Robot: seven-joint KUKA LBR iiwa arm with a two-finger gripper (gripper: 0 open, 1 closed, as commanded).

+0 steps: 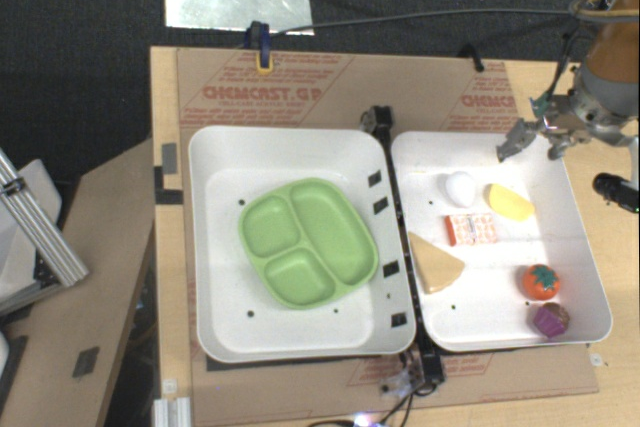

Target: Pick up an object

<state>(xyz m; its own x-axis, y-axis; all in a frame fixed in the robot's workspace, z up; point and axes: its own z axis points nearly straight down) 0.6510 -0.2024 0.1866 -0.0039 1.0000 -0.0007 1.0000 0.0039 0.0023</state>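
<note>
My gripper (535,143) hangs over the far edge of the right bin (590,295), fingers spread open with nothing between them. Below it in that bin lie a white egg (459,187) and a yellow lemon-like piece (511,202), both a little nearer the camera than the fingertips. A red-and-white packet (471,230) lies in the middle, with a tan wedge (434,265) by the bin's left wall. An orange fruit with a green top (540,282) and a purple piece (550,319) sit in the near right corner.
The left bin (215,215) holds a green divided plate (307,241). A black divider with clips (392,215) runs between the bins. Cardboard sheeting (300,85) lies under both. A blue clamp (259,43) stands at the far edge, and cables (430,15) cross the background.
</note>
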